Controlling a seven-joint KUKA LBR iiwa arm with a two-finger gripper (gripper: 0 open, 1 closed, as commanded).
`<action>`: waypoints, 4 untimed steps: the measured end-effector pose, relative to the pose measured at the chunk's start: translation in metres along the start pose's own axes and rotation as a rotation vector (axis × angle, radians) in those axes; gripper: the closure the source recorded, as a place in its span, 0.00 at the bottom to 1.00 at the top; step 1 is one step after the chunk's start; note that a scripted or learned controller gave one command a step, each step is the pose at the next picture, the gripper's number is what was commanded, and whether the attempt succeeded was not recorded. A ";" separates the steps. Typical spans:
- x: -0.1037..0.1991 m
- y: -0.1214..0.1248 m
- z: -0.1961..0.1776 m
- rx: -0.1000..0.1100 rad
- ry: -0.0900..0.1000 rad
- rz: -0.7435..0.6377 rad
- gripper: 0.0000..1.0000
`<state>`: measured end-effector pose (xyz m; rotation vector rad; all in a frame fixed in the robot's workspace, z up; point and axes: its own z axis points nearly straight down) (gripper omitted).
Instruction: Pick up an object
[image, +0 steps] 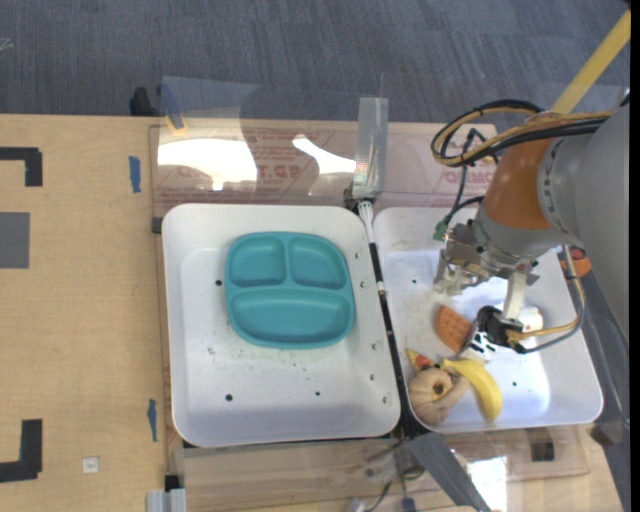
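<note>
Bright, even overhead light, strong glare on the clear plastic sheet (250, 160), soft shadows, slightly soft focus.

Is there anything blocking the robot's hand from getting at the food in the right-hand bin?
Nothing visible does. The hand hangs over the right bin, just above the orange slice, with bare bin floor between them. The banana and the tan round piece lie nearer the front.

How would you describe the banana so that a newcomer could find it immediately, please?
Look in the right white bin, at its near edge. The banana lies there against a round tan item; it is the only curved, bright yellow thing, unlike the orange wedge above it.
</note>
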<state>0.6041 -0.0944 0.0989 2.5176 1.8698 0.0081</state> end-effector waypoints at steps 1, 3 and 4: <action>0.000 -0.001 0.001 0.002 0.000 0.000 0.00; -0.027 -0.076 -0.001 -0.002 0.002 -0.027 1.00; 0.060 -0.012 -0.089 0.001 0.004 -0.187 1.00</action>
